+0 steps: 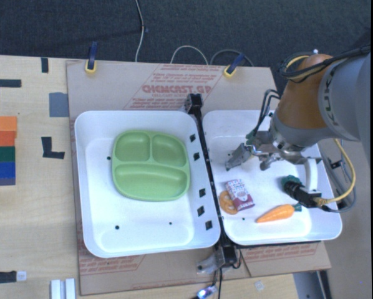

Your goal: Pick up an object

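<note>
Arm (311, 104): grey with an orange band, reaching in from 3 o'clock and bent down over the right bin (280, 232)
Pincer (249, 159): hangs over the middle of the right bin, a little toward 12 o'clock, with its two fingers spread apart and nothing between them
Right bin: shallow and white, with three small things lying in its 6 o'clock half
Packet (239, 194): small, purple and white with a red patch, lying flat at 6 o'clock of the pincer; near it but not touching
Orange disc (226, 203): round and flat, at the packet's 8 o'clock side; the packet overlaps its edge
Carrot (275, 214): orange toy lying on its side at 4 o'clock of the packet, apart from it and close to the bin's 6 o'clock rim
Left bin (143, 226): white, just beside the right bin at its 9 o'clock, with a black strip (202, 167) running between the two
Green plate (150, 166): pale green with three compartments, lying flat in the left bin toward 12 o'clock
Cardboard sheet (168, 86): lies under both bins, printed with red lettering, and is held at its 12 o'clock edge by two blue-and-yellow clamps (91, 64)
Blocks (2, 151): purple, orange, green, red and blue, stacked together at the far 9 o'clock edge, well apart from the bins
Worktop (24, 229): pale wood, carrying the sheet, the bins and the blocks
</note>
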Controlling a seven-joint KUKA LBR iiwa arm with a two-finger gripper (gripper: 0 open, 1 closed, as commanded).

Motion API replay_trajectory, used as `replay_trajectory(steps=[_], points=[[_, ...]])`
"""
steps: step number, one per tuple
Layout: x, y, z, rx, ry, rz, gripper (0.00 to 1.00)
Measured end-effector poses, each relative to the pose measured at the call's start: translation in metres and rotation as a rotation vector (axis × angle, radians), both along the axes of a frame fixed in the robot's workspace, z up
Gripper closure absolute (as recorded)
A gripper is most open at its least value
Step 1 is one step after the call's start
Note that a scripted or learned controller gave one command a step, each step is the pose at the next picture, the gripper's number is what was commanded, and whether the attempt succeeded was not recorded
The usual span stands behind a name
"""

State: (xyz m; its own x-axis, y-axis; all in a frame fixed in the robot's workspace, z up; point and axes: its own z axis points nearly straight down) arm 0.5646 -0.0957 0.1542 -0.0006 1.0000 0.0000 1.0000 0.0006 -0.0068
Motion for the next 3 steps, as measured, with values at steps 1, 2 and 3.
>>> replay_trajectory(steps=[1, 2, 3], points=[[-0.002, 0.002, -0.065, 0.001, 0.002, 0.001, 0.00], [-0.001, 0.003, -0.051, 0.000, -0.003, 0.002, 1.00], [-0.006, -0.005, -0.001, -0.001, -0.009, 0.000, 1.00]])
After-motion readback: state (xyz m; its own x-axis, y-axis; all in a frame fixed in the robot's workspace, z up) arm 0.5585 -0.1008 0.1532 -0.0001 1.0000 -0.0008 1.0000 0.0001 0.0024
